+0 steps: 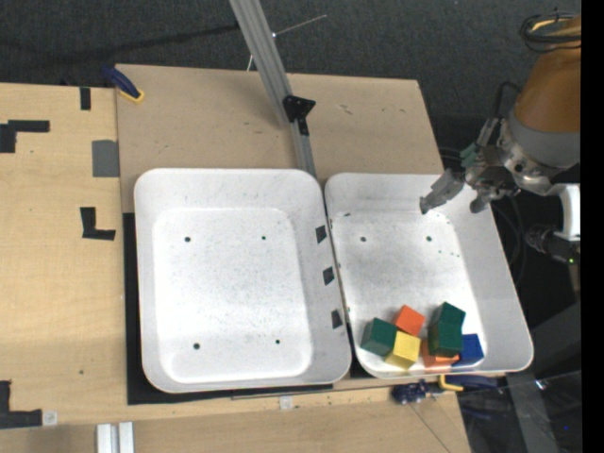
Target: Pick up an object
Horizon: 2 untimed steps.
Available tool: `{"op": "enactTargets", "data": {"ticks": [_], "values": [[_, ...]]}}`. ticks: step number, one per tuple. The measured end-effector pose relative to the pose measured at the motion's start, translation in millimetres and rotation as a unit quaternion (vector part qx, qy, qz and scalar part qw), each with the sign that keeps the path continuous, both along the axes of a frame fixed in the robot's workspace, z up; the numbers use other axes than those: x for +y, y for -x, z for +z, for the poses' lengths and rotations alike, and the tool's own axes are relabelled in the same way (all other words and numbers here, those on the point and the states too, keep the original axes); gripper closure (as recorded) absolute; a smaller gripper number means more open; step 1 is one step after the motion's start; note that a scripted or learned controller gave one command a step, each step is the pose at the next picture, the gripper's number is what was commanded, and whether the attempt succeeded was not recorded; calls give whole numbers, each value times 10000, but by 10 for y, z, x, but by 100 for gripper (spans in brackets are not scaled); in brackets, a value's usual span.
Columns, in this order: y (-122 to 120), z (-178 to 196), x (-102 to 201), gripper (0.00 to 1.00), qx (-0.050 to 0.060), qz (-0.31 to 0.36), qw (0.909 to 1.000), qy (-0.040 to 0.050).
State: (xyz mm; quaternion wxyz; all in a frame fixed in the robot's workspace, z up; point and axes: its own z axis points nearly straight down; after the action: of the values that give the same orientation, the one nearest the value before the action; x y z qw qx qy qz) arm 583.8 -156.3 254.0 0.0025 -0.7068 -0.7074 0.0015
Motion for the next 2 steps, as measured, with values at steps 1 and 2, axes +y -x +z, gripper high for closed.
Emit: {"op": "enactTargets", "data": {"ticks": [1, 2], "values": [[-9, 26, 1, 0, -23, 9, 10000, 6], [21, -437, 73, 0, 3, 1, 10000, 6]]}}
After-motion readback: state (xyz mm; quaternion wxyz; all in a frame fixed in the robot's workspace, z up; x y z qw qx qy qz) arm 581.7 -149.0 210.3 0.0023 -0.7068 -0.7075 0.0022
